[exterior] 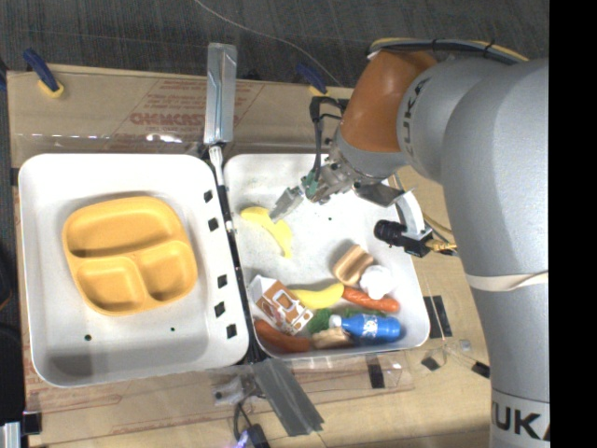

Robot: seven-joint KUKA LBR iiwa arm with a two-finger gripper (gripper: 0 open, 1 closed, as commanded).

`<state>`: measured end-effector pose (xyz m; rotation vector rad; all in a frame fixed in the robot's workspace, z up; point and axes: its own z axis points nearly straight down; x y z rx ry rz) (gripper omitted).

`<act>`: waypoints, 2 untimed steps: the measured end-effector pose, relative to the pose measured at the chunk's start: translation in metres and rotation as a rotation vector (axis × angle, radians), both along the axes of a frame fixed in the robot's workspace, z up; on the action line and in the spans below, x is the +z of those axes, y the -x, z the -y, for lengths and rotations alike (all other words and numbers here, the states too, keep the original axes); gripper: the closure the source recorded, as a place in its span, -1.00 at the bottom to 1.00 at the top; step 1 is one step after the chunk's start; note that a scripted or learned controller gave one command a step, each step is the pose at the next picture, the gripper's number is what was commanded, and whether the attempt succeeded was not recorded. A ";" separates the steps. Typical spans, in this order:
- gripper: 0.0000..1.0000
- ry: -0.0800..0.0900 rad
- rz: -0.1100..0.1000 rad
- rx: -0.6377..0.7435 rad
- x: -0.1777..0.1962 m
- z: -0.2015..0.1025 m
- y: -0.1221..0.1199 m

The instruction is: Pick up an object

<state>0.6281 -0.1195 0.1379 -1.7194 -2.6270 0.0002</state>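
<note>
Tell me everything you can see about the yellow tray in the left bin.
The yellow tray is a rounded, plastic-looking plate with three compartments: one wide section along the far side and two smaller ones on the near side. It lies flat and upright on the floor of the left bin, slightly turned, toward the bin's left part. Its compartments hold nothing, and only the bin floor touches it.

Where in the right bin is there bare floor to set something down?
Bare floor lies mid-bin between the banana piece, the claw and the bread roll. The near edge is crowded: blue bottle, carrot, carton.
</note>
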 end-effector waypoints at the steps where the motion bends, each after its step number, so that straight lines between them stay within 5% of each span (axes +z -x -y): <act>1: -1.00 0.000 -0.004 -0.038 -0.048 -0.006 0.034; 2: 1.00 0.001 -0.002 -0.033 -0.037 -0.006 0.033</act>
